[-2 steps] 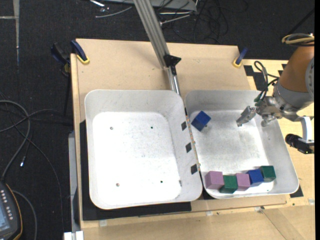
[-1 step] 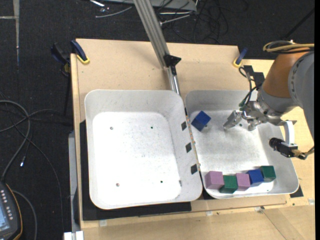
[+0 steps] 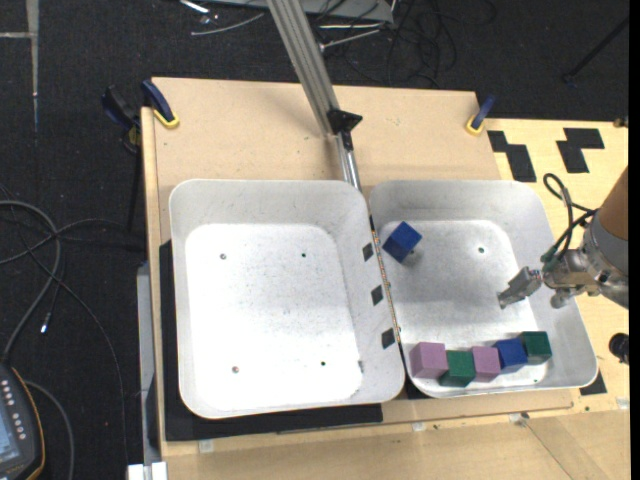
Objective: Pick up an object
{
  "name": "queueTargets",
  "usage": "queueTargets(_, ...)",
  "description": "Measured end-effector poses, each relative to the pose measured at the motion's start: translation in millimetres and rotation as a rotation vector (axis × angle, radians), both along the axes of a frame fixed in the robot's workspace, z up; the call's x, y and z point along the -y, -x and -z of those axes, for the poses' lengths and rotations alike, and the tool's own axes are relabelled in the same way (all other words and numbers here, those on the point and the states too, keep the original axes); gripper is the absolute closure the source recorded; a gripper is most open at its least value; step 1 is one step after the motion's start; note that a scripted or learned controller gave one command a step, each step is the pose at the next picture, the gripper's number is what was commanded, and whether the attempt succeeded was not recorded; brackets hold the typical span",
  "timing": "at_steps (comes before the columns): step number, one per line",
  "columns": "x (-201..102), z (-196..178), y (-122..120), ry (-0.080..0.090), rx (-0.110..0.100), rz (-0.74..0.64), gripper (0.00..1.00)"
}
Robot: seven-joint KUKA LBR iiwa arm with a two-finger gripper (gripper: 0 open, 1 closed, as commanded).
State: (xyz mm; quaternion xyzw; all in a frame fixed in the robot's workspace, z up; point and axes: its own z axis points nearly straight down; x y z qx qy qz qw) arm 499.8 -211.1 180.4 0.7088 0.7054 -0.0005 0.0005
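Observation:
A blue cube [image 3: 402,240] sits alone near the upper left of the right bin [image 3: 455,200]. Along that bin's front wall lies a row of cubes: purple [image 3: 428,359], green [image 3: 460,366], a second purple [image 3: 486,361], blue [image 3: 512,353] and dark green [image 3: 537,346]. My gripper [image 3: 522,287] hangs over the right side of the right bin, above and behind the row, well right of the lone blue cube. I see nothing between its fingers.
The left bin [image 3: 270,293] lies beside the right one, with black clips along the shared edge. A metal pole [image 3: 305,53] slants in from the top to the bins' junction. Clamps hold the wooden bench's back corners.

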Motion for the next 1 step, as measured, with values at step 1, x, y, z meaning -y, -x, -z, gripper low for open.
queueTargets(1, 11.7, 84.9, 9.1, -0.005, 0.002, -0.006, 0.0)
